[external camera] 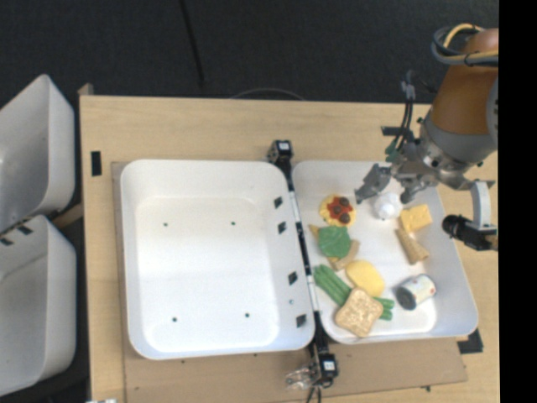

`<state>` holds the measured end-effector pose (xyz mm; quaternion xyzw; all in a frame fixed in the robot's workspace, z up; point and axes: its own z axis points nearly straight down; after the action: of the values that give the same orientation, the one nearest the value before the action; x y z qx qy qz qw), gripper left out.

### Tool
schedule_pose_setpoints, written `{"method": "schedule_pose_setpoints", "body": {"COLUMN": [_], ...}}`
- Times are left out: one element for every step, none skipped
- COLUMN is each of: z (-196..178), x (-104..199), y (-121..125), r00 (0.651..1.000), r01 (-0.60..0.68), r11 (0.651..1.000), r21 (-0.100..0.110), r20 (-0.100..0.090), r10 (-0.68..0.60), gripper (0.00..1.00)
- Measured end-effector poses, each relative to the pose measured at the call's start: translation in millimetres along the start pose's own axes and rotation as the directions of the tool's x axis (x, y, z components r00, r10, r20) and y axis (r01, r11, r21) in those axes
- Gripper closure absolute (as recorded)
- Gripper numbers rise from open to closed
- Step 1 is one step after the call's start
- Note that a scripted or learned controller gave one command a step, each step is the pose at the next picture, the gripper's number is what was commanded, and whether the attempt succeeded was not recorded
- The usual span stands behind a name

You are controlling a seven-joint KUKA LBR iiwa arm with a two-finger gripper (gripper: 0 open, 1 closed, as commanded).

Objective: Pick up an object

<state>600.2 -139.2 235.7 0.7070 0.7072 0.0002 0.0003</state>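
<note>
Two white bins side by side on the table (210,124). Left bin (151,183): plain white floor with a few dark dots. Right bin (457,309): a heap of small toy foods.

Over the far end of the right bin: tool (386,195) on a grey arm with an orange band (461,91), reaching in from the right. Fingers spread apart, pinching nothing that can be made out.

Just below the gap between the fingertips: small white lump (386,207), resting on the bin floor. Cannot tell whether touched by either finger.

Just right of the lump: yellow block (415,218), with a tan stick (411,246) right below it. Left of the lump, apart from it: round yellow disc with red topping (338,211). Nearer the camera: green leafy piece (334,242), then a yellow oval (365,275) touching a slice of bread (359,311). Green pods (331,284) along the left side of the bread, close to the wall between the bins. Grey and white can (415,292) on its side, near the bin's right front corner, apart from the rest.
</note>
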Motion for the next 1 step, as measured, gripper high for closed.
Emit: {"method": "schedule_pose_setpoints", "body": {"z": [-9.0], "x": [26.0], "y": [69.5], "r00": [1.0], "r01": [0.006], "r11": [1.0], "r21": [-0.007], "r20": [0.001], "r10": [-0.006], "gripper": [0.0]}}
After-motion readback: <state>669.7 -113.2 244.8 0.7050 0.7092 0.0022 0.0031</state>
